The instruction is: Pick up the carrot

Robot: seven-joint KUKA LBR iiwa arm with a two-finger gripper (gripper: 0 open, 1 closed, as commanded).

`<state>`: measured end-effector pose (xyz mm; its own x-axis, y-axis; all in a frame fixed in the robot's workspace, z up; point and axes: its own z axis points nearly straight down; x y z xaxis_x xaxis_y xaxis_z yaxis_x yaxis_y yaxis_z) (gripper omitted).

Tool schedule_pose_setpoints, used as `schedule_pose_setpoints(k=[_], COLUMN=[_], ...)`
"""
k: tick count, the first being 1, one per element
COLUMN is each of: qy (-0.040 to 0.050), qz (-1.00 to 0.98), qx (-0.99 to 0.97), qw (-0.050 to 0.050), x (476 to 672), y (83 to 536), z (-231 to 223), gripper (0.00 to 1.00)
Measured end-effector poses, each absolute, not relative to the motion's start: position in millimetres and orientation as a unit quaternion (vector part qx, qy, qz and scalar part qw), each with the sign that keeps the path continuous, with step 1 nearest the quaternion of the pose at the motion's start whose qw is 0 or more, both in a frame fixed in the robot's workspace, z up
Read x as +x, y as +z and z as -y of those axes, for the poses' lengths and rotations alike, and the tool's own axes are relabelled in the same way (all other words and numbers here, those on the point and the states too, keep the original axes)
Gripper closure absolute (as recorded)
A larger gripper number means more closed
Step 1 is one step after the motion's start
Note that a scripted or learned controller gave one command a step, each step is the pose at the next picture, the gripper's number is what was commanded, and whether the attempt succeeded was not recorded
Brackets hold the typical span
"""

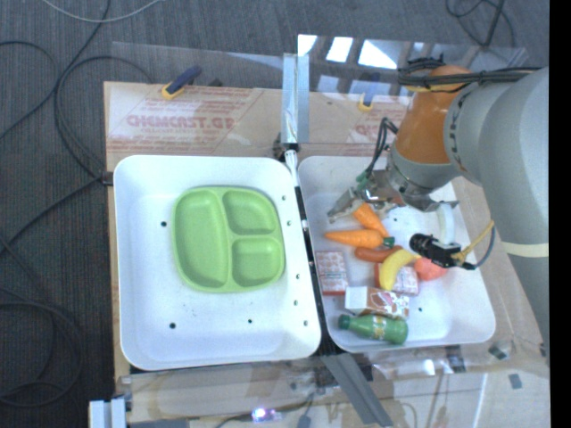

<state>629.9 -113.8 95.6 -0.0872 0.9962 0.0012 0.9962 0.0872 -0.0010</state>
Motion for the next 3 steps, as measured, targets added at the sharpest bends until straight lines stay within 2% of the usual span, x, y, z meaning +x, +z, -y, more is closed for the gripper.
schedule_pose_setpoints(k=[1, 2, 3], qy=[-0.0025, -0.0032, 0.001], qz=[0.765, 0.765, 0.747], qx=[-0.643, -0.644, -0.665], qw=[-0.006, -0.008, -0.001], x=[593.8, 594.8, 668.8], y=[90.6, 100.4, 163.8], z=[173.5, 174.3, 140.7], gripper=[0.0, 1.0, 1.0])
